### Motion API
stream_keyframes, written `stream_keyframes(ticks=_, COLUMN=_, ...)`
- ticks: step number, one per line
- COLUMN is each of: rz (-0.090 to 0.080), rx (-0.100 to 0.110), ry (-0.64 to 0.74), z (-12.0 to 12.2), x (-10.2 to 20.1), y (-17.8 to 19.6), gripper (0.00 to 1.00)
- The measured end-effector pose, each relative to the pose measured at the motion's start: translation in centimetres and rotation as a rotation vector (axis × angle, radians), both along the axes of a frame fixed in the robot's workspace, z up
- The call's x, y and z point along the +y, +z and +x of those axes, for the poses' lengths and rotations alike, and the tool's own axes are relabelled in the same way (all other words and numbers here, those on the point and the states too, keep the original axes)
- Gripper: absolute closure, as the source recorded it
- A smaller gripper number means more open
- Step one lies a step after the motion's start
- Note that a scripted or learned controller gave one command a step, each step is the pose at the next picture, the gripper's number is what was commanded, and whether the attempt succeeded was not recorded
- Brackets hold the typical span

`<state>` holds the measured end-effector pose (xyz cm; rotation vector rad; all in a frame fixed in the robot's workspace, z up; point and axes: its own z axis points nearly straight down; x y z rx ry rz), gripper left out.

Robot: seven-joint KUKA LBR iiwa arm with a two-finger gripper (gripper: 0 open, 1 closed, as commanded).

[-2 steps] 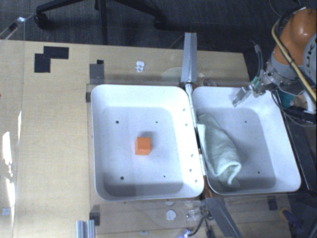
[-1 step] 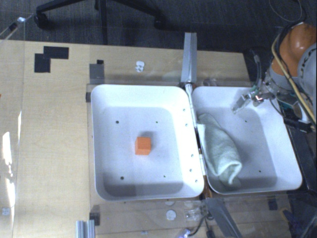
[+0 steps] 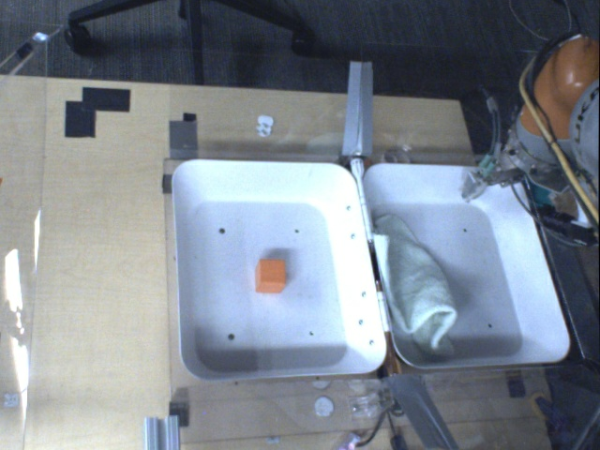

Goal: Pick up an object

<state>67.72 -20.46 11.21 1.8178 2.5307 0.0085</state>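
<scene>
End effector (image 3: pixel 475 184) hangs over right white plastic bin's (image 3: pixel 553 331) far corner.
Its finger state is unclear (too small); small orange cube (image 3: pixel 271 276) sits in left bin (image 3: pixel 187 279), crumpled white cloth (image 3: pixel 417 284) in right.

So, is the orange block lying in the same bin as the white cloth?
No, the orange block lies alone in the left bin, while the white cloth lies in the right bin.

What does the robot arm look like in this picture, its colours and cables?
The arm has a rounded orange part and grey parts. A yellow cable and black cables run along it. The gripper looks pale metallic with some teal beside it.
</scene>
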Motion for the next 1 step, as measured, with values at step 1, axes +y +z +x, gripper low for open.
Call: stream_keyframes(ticks=1, rz=0.012, rx=0.014, ry=-0.162, z=-0.63, x=3.71, y=9.98, gripper=1.0)
